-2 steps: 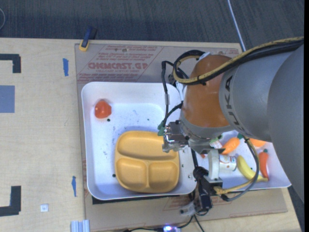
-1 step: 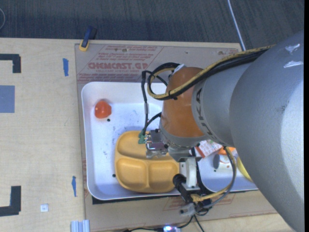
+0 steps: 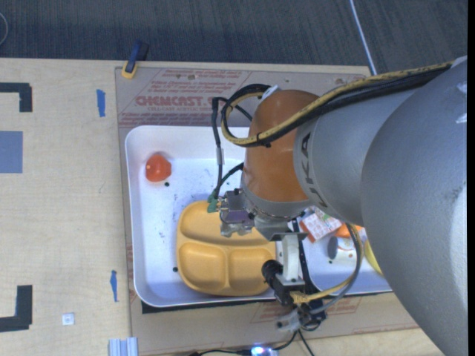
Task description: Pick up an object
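A big yellow moulded object (image 3: 217, 262) lies in the front of the left white bin (image 3: 141, 221). A small orange-red ball-like object (image 3: 157, 167) rests near the bin's back left corner. My gripper (image 3: 236, 222) hangs below the orange wrist band, right over the yellow object's back edge. The wrist and cables cover its tip, so contact with the yellow object cannot be judged.
The grey arm (image 3: 401, 191) covers the right bin. A red and white packet (image 3: 320, 225), an orange piece (image 3: 346, 232) and a white item (image 3: 335, 251) peek out beside it. Blue tape marks (image 3: 101, 102) sit on the bench at left.
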### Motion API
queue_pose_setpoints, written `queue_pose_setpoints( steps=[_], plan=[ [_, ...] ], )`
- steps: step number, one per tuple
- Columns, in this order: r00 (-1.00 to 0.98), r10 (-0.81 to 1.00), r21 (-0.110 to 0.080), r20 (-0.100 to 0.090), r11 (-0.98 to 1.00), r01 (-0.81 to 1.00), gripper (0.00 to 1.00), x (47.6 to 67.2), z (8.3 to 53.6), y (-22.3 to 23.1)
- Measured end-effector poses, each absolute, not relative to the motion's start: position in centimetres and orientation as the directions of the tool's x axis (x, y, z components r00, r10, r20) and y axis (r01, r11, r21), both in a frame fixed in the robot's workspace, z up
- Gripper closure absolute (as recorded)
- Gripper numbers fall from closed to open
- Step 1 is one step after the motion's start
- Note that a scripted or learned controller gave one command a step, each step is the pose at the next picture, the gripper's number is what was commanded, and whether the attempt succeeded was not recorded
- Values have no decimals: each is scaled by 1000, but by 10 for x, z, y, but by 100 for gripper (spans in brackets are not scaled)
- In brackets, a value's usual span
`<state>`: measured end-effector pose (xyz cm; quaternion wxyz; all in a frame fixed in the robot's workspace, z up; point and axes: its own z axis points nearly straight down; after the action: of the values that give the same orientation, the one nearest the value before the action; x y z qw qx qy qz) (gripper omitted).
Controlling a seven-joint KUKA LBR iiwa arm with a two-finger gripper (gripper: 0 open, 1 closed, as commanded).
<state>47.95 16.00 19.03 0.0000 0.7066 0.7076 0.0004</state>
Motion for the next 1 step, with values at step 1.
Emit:
queue_pose_setpoints(
  steps=[1],
  plan=[
    [-3,1000,3,1,3,1000,100,480,200,161]
  ],
)
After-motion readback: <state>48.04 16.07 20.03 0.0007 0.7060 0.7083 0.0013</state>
